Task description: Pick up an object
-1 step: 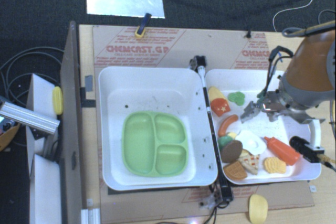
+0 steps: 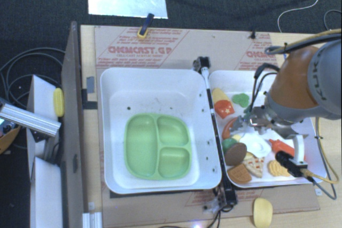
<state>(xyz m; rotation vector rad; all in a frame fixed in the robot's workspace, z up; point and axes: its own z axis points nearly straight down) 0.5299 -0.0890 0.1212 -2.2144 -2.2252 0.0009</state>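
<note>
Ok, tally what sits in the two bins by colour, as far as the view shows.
Green: 3, the divided tray, a leafy piece, a small piece
Red or orange: 3
Brown or tan: 4
Yellow: 1
White: 1
Total: 12; the arm hides some.

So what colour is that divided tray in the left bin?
Pale green. The divided tray shows clearly in the camera view, lying in the white left bin.

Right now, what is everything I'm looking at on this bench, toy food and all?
Bins: two, white, side by side on the bench.
Divided tray: one, pale green, in the left bin.
Toy food: about a dozen pieces, mixed colours, in the right bin; among them a green leaf, a red piece and a brown round.
Yellow piece: one, on the bench in front of the right bin.
Arm: one, grey and orange, over the right bin.
Hand: low among the food; grip unclear.
</note>
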